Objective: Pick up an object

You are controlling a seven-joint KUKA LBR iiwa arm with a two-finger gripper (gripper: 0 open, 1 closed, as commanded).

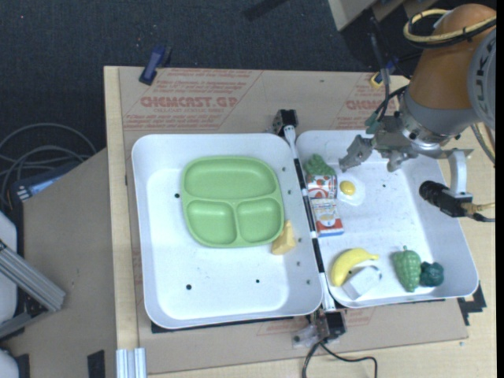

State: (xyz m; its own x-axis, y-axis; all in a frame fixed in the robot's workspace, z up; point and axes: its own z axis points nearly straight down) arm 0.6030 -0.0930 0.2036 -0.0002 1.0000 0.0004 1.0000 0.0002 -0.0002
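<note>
Two white bins sit on the counter. The gripper (376,153) hangs over the right bin (441,242) with its fingers apart, holding nothing. A fried egg toy (350,189) lies just below-left of it.

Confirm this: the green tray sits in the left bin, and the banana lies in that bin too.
Wrong on the banana. The camera view shows it in the right bin, near the front edge. The green tray does sit in the left bin.

The bench board (197,93) reads "CHEMCAST" in faded red print.
</note>
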